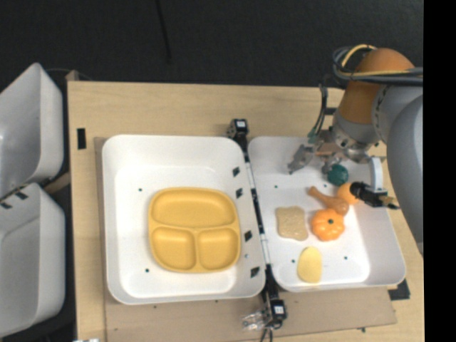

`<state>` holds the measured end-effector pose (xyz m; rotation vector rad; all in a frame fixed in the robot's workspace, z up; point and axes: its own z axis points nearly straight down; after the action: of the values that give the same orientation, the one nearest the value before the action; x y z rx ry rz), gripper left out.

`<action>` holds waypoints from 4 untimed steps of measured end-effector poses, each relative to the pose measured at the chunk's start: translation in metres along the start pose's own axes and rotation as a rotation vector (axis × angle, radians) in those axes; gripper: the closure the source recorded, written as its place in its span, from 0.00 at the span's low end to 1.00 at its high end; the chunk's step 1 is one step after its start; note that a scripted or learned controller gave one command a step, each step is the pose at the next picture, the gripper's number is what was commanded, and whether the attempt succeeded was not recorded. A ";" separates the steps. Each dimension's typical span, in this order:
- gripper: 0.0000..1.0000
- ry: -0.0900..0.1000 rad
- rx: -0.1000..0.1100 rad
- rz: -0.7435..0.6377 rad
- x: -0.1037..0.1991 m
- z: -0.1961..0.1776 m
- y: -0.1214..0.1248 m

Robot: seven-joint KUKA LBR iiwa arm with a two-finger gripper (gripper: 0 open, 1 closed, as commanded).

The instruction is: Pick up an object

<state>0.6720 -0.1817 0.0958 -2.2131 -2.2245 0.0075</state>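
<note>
**Gripper low over the right bin's far corner**

We see the gripper (318, 155) hanging at the back of the right bin (356, 273), and we cannot tell from this angle whether it is clenched or released. Just beside it sits a small teal ball (337, 172), round and glossy. Nearer us lie a smooth orange pumpkin (328, 226), a tan, rough-looking bread slice (291, 222), a pale yellow oval piece (309, 264) and an orange gourd-shaped piece (331, 199) with a thin neck. All rest on the bin floor, the pumpkin well in front of the gripper. In the left bin (121, 191) we have a yellow plastic tray (193, 228), rounded, with three compartments.
</note>
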 end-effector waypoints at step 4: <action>1.00 0.001 -0.004 0.000 0.050 -0.109 -0.003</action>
<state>0.6689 -0.1315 0.2047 -2.2149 -2.2261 0.0023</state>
